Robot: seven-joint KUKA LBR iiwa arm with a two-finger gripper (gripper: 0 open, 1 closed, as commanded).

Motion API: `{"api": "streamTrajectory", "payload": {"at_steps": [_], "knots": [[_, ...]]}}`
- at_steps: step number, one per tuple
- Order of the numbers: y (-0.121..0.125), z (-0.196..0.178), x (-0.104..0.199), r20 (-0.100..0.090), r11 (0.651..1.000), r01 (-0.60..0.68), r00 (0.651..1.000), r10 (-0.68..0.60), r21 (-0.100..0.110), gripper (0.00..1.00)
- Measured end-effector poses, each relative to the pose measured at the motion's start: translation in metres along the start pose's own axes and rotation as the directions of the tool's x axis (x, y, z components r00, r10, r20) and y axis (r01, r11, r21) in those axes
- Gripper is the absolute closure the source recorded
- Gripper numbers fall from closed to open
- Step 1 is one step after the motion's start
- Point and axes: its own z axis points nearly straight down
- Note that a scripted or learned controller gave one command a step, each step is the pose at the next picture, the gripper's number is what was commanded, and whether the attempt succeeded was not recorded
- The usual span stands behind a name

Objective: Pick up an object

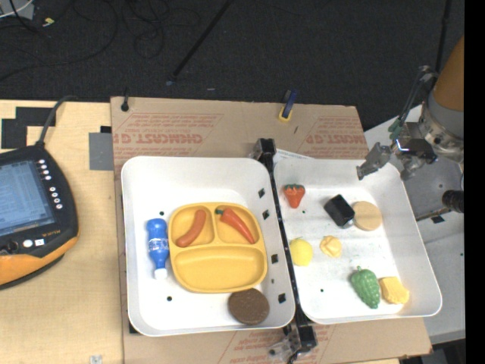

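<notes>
Reaching in from the right of the camera view, the arm (453,89) stood over the upper right corner of the right bin (424,279), its orange band at the frame edge. The gripper (394,158) hung above that corner, holding nothing; whether it was apart or together could not be told. In the right bin lay a strawberry (294,195), a black block (339,210) touching a tan disc (367,216), a lemon (301,252) and a green vegetable (365,287). In the left bin (140,203), a yellow tray (218,268) held a sausage (190,227) and a chili (238,224).
</notes>
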Motion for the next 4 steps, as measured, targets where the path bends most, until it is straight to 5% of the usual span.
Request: {"api": "streamTrajectory", "payload": {"at_steps": [1, 2, 3, 4], "knots": [[0.000, -0.010, -0.001, -0.001, 1.000, 0.001, 1.000, -0.001, 0.000, 1.00], [-0.061, 0.007, 0.057, -0.003, 1.000, 0.003, 1.000, -0.003, 0.005, 1.00], [-0.083, 0.022, 0.128, -0.003, 1.000, 0.006, 1.000, -0.006, 0.005, 1.00], [-0.123, -0.045, 0.180, -0.002, 1.000, 0.005, 1.000, -0.005, -0.003, 1.00]]}}
